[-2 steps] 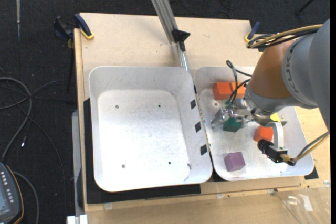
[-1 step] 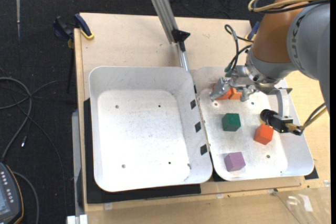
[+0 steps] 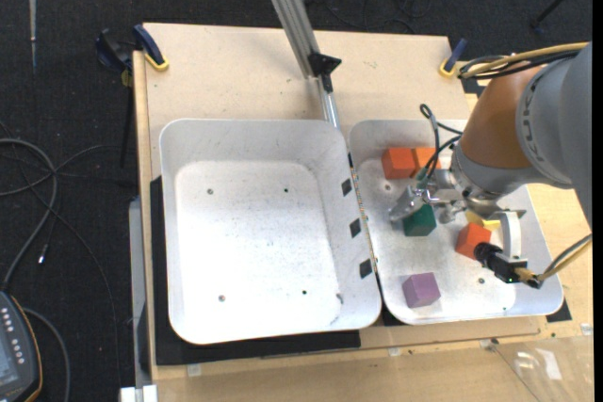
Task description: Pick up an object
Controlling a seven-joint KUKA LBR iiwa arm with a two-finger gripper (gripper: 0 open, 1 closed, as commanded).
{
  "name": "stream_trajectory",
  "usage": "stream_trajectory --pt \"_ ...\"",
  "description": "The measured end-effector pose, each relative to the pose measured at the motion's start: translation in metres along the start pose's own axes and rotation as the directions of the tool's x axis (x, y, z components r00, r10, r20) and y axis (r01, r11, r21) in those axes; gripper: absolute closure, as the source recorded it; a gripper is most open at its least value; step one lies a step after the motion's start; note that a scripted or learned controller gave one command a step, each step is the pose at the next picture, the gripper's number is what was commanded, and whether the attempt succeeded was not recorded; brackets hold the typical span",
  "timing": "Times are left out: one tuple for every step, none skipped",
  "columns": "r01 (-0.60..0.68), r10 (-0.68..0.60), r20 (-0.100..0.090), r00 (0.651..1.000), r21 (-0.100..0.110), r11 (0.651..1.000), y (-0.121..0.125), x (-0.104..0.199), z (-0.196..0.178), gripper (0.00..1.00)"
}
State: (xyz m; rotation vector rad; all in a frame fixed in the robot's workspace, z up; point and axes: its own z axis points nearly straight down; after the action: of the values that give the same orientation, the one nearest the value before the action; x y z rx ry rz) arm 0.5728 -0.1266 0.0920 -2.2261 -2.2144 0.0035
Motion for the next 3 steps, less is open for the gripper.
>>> stream_trajectory --pt "0.005 -0.005 0.000 1.000 -0.004 1.000 0.002 0.002 -0.013 1.00" --pt "0.012 -0.012 -0.001 1.000 -0.011 1.000 0.005 0.051 -0.108 1.00" --pt "0.004 -0.004 0.000 1.000 -0.002 1.000 -0.003 0.034 -0.103 1.00"
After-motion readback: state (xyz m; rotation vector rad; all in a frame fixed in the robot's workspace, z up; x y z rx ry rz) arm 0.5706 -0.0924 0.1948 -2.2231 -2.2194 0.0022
